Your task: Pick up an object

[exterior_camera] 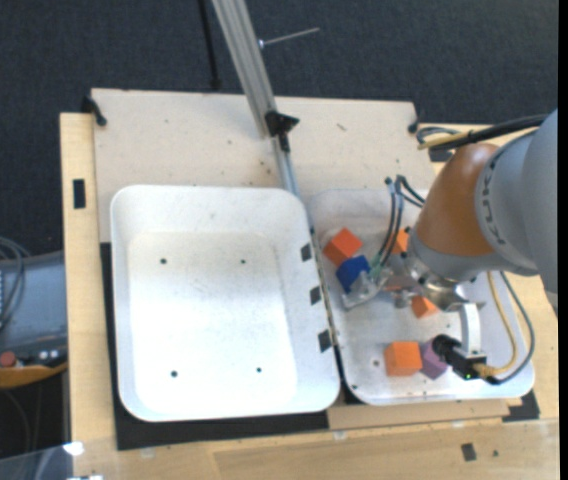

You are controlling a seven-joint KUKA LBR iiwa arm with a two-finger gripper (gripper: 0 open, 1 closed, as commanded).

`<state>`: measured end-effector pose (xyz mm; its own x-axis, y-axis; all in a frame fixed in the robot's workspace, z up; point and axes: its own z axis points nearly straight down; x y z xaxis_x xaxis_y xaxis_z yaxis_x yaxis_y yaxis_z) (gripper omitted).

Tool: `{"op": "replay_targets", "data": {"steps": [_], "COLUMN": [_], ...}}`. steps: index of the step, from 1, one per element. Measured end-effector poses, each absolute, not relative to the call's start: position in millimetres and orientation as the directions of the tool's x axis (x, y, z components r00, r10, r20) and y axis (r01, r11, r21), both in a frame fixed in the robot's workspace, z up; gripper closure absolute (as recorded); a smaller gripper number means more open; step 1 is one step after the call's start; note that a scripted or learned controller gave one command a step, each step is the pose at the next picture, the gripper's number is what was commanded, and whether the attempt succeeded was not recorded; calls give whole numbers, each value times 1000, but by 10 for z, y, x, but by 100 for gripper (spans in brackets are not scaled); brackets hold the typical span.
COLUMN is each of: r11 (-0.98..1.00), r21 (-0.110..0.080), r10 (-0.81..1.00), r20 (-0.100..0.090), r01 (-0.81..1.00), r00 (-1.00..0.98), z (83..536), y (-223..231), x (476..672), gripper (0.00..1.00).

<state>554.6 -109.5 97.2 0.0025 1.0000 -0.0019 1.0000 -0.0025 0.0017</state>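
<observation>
The blue block (352, 269) lies in the right bin (364, 383), toward its left wall, touching an orange block (342, 245) just beyond it on the far side. My gripper (364, 288) sits low at the blue block's near edge. From this slant I cannot tell whether I am open, closed, or gripping anything, so no hold is claimed.

Judgement: this is the approach-and-close stage, and the blue block is the likeliest target. To do it well I should be centred over that block alone, with contact faces clear of the orange neighbour; otherwise I risk pinching both or nudging one away. The bin wall at left leaves little room on that side, so a straight vertical descent and lift looks safer than any sideways sweep.

Other items in the same bin: a small orange piece (424, 307) under my wrist, and, at the near side, another orange block (402, 358) touching a purple block (433, 360). These are well apart from the target.

The left bin (129, 218) lies alongside.
</observation>
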Motion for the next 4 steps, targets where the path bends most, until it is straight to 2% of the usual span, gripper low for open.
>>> {"op": "replay_targets", "data": {"steps": [1, 3, 4], "r11": [-11, 3, 7], "r21": [5, 7, 4], "r10": [1000, 1000, 1000], "r20": [-1, -2, 1], "r01": [1000, 1000, 1000], "r00": [11, -3, -7], "z": [1092, 2068, 2225], "y": [-1106, -1171, -703], "x": [5555, 5547, 5744], "gripper": [100, 100, 100]}}
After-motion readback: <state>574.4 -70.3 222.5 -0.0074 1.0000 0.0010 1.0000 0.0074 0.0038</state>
